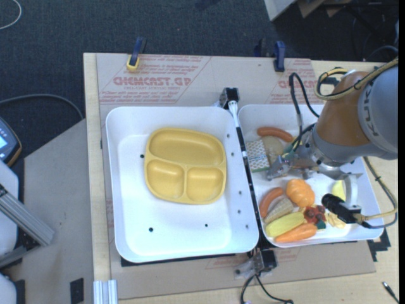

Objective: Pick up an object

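My gripper (283,166) is down in the right bin (373,230), near its middle, with the grey and orange arm (345,128) above it. It hovers over or touches a pale beige item (273,146) beside a patterned square packet (256,154). An orange ball-shaped fruit (300,192) lies just in front of the gripper. A reddish sausage (275,132) sits at the bin's back. Another sausage (271,199), a yellow corn-like piece (285,223), a carrot (295,234) and red berries (313,215) crowd the front. Nothing is visibly held.
The left bin (123,189) holds a yellow divided plate (185,164). A yellow-green piece (340,188) lies at the right bin's right side. A black-clipped divider (240,163) separates the bins. Clamps (133,61) grip the board's back edge.
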Robot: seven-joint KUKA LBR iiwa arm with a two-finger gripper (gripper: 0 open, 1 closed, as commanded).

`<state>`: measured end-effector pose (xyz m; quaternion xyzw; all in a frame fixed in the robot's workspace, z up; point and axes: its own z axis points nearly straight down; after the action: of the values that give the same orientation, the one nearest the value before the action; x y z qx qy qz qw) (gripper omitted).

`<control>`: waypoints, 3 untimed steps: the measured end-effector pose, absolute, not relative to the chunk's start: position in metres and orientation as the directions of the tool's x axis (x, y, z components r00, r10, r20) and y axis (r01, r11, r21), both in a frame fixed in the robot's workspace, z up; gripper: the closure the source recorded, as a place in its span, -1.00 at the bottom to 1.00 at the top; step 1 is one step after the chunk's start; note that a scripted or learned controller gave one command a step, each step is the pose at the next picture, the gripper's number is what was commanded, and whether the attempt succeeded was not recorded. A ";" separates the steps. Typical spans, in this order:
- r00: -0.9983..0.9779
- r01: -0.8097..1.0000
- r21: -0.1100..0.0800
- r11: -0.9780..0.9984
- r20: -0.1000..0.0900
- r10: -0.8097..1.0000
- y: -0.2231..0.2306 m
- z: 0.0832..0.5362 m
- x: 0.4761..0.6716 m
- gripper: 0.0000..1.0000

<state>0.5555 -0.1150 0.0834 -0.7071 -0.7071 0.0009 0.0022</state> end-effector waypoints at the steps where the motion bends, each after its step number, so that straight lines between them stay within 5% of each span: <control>1: 0.002 1.000 -0.001 -0.002 0.001 1.000 -0.115 0.095 0.556 1.00; 3: -0.001 1.000 0.005 0.001 -0.002 1.000 -0.115 0.186 0.544 1.00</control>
<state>0.5435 -0.1152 0.1863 -0.7069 -0.7073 -0.0013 -0.0024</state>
